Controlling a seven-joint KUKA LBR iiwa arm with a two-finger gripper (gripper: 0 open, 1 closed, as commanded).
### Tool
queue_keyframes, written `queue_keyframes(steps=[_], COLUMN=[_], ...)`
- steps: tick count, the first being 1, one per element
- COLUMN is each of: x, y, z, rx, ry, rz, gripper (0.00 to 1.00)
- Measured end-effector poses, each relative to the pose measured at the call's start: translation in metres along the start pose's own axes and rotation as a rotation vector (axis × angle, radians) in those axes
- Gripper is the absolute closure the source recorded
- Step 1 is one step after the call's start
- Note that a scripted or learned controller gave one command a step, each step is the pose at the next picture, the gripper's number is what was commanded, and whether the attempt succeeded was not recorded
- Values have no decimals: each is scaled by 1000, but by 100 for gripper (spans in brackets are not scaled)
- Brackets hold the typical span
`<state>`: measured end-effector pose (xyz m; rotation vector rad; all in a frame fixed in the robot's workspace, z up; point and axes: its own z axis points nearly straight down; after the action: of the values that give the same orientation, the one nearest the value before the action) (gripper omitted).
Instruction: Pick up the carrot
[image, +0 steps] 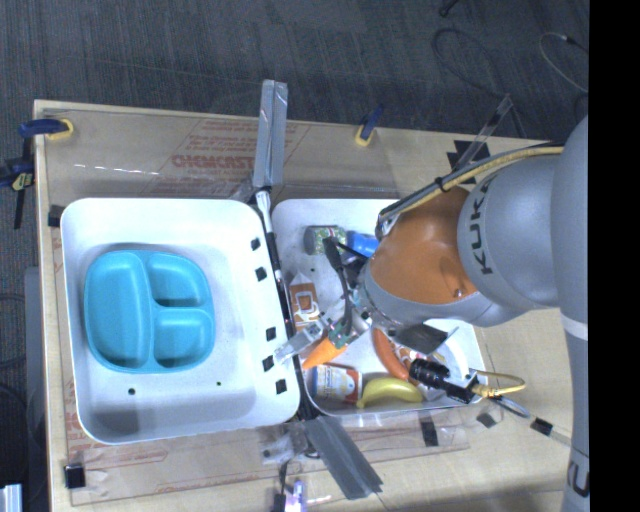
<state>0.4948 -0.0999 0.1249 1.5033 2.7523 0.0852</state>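
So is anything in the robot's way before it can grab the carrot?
Nothing visible lies between them. The gripper is already down in the right bin, right at the carrot. Things crowd close, though: a banana and a small jar sit just below the carrot.

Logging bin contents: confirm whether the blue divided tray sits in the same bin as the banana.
No, the blue tray lies in the left bin, while the banana is in the right bin.

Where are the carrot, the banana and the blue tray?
carrot (322, 351): camera view, its orange end.
banana (390, 391): camera view, middle of its yellow curve.
blue tray (148, 309): camera view, its centre divider.
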Motion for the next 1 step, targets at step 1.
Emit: queue_keyframes(steps=[1], x=[0], y=[0], z=[0], rx=[0], ry=[-1], rz=[-1], gripper=[0])
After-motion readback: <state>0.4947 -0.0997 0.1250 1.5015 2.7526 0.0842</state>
